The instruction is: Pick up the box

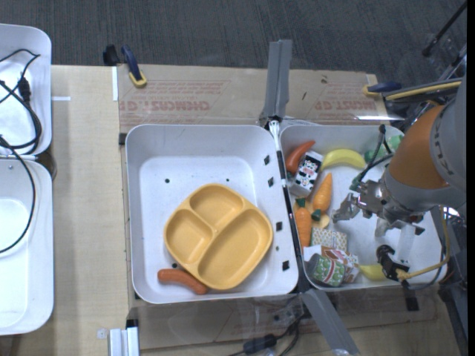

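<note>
A small white box with black cow-like patches (307, 170) lies near the top left of the right bin (430, 262), between a red sausage (299, 154) and an orange carrot (322, 192). A second, tan patterned box (329, 237) lies lower, just above a green can (329, 268). My gripper (365, 219) hangs over the middle of the right bin, to the right of both boxes and apart from them. It is open, with bare bin floor between its fingers. The grey arm with its orange band (417, 150) comes in from the right.
A banana (343, 158) curves along the top of the right bin, and a second carrot (303, 224) lies by the left wall. The left bin (148, 199) holds a yellow divided plate (217, 235) and a sausage (182, 279). Cables hang at the arm's lower right.
</note>
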Action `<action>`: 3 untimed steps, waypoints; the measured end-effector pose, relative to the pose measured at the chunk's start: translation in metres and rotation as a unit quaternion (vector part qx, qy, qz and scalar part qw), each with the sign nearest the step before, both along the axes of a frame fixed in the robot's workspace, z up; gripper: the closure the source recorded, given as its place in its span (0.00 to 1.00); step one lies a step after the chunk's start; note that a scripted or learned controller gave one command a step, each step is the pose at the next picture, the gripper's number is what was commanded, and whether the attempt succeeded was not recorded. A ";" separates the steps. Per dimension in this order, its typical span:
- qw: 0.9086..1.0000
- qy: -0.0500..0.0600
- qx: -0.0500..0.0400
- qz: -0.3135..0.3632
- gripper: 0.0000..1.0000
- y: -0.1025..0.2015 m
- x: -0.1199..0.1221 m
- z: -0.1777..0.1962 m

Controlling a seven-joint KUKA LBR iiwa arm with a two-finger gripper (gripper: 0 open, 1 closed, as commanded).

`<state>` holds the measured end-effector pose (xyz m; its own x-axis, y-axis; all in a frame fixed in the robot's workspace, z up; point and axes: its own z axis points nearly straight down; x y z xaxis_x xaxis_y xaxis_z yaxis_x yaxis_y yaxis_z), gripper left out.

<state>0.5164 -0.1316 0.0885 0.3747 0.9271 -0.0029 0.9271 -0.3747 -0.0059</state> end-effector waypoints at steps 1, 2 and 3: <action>1.000 0.000 0.001 -0.022 0.00 -0.001 -0.040 0.000; 1.000 0.000 0.001 -0.022 0.00 -0.001 -0.040 0.000; 1.000 0.000 0.000 0.001 0.00 0.013 0.009 0.000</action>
